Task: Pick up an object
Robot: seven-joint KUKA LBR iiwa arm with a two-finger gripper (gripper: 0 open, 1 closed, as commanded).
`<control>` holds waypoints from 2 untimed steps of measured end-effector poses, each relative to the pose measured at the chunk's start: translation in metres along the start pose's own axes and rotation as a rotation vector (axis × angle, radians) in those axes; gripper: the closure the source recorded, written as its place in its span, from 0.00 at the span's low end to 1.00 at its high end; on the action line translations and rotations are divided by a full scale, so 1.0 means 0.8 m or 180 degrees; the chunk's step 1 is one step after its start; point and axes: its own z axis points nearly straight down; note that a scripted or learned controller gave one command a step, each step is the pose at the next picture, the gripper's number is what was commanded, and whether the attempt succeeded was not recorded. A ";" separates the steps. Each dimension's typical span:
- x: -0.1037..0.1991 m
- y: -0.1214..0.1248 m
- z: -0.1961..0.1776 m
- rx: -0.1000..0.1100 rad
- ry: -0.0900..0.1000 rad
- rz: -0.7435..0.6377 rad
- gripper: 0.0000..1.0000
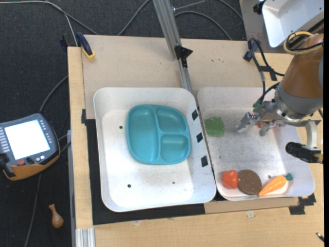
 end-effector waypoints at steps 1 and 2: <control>-0.011 -0.007 0.069 -0.0001 -0.0001 0.0002 0.00; -0.011 -0.005 0.098 -0.0022 -0.0008 -0.0001 0.00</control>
